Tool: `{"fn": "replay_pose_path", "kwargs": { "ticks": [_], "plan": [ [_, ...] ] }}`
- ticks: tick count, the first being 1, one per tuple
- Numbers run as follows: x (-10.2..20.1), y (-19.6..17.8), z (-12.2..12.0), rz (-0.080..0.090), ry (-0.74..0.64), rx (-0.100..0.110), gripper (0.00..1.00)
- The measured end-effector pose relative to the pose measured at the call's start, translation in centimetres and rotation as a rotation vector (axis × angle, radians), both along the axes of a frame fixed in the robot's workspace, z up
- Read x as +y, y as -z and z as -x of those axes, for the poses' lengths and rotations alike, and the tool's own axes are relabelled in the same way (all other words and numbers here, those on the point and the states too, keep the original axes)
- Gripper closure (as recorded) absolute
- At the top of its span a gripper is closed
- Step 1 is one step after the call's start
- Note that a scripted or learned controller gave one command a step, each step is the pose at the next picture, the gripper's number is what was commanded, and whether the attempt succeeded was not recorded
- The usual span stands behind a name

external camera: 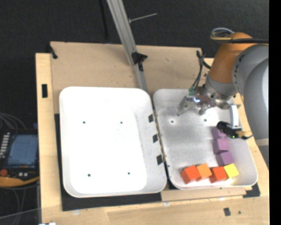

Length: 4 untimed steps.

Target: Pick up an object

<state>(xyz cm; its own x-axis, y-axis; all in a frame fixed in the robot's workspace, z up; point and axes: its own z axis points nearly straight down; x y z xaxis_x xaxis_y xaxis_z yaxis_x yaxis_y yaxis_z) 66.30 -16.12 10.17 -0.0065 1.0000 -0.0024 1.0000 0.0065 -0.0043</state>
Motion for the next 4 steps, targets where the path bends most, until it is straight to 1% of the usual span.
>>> {"fn": "replay_pose_path", "kwargs": {
  "ticks": [1,2,3,4],
  "plan": [
    [-0.2,0.3,-0.1,0.001,0.001,-0.005,0.0],
    [-0.3,-0.9,-0.2,0.004,-0.002,-0.008,1.0],
    [-1.0,-6.4,0.4,-0.001,0.006,-0.011,1.0],
    [-0.4,-11.1,-0.1,-0.002,0.003,-0.011,1.0]
  ]
}}
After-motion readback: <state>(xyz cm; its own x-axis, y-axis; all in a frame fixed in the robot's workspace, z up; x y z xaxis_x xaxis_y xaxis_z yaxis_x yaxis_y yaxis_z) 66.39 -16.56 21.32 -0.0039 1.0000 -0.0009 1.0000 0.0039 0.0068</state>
